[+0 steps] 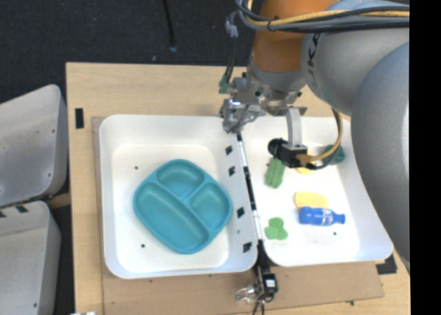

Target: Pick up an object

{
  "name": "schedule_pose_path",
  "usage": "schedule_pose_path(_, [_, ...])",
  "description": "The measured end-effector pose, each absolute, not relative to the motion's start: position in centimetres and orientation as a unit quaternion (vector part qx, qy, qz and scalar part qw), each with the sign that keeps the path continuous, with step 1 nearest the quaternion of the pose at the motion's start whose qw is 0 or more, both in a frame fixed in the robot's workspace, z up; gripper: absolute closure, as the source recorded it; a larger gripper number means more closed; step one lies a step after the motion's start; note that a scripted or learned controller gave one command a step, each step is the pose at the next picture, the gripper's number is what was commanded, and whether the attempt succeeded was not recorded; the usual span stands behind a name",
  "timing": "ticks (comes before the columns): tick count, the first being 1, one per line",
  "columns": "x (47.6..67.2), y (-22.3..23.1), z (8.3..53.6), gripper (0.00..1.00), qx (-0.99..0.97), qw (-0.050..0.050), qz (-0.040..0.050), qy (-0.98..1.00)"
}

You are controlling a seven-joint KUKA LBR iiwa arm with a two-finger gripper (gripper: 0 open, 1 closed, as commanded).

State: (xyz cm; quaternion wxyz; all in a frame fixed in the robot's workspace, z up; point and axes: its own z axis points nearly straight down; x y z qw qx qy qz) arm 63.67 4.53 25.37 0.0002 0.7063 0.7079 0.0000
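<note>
**Hand** (236, 115): grey metal, under the orange-banded wrist, above the far end of the ridge where the two bins meet. Whether it is open or closed cannot be told, and nothing is seen held in it.

**Candidate things, right white bin** (358, 238):
- long green plastic piece (274, 173), lying nearest the hand, close to the dividing ridge. Judged light and stiff, and best taken across its narrow width.
- flat yellow plastic piece (307, 199), mid-bin. It sits low, so there is probably little edge to take hold of.
- small blue plastic bottle (320, 217), on its side just in front of the yellow piece. Judged light, hard and smooth, and it may roll. Best taken across the body at mid-length.
- small green lobed piece (276, 229), near the ridge, towards the front. Light, but close to the wall, which could crowd the approach.

**Left white bin** (110, 169): teal plastic compartment plate (182, 205), lying flat. It is rigid and wide, and only the rim offers a hold, so it is judged a poor pick.

**Support**: pale wooden table (83, 86).

**Markings**: no brand or writing can be read. The bottle bears a pale band, too small to make out.
</note>
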Motion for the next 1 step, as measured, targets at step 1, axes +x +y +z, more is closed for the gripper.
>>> schedule_pose_path(1, [63.67, 4.60, 25.37, 0.00, 0.707, 0.000, 0.0002, 0.708])
